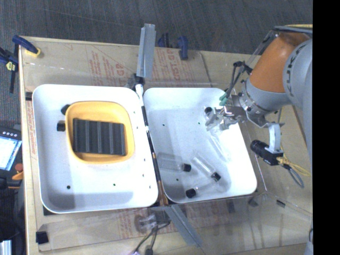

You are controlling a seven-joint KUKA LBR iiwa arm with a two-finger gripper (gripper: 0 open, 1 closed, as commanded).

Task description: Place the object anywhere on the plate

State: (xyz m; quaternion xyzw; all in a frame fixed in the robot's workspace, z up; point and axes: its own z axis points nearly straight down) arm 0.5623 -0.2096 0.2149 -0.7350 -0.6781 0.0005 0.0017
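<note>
Overhead, two shallow white bins are seen side by side on a bench, with the grey arm point(281, 73) reaching in from the right. Its gripper point(217, 118) is held over the far right part of the right bin point(170, 124), close above the floor; whether it is clenched or released cannot be told, and nothing can be made out in its grasp. Three clear tubes with black caps are scattered in the near half of that bin: one tube point(178, 166) near the middle, a second tube point(206, 169) just to its right, and a third tube point(191, 192) by the near wall. All are well apart from the yellow plate point(101, 107), which is set in the left bin point(90, 187) and is topped by a dark ridged slab point(99, 136). Two small black pieces point(61, 125) are seen beside the plate's left edge.
</note>
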